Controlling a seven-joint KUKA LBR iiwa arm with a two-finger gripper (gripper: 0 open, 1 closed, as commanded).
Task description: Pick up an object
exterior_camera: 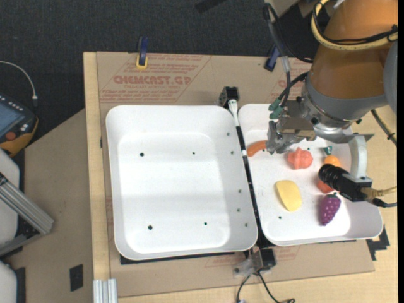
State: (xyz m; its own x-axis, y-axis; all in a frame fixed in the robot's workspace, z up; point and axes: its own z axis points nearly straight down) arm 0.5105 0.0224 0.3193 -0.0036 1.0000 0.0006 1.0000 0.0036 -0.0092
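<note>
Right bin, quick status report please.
Gripper low in right bin, beside orange piece. Nothing visibly held. Pink, yellow, purple grapes nearby.

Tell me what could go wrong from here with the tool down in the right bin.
The tool sits low beside the small orange piece, close to the right bin's left wall, so a grasp there may scrape the rim or push the piece against it. The pink piece lies just to the tool's other side and could get nudged. The arm's bulk hides part of the bin, so a contact there would be hard to spot.
</note>
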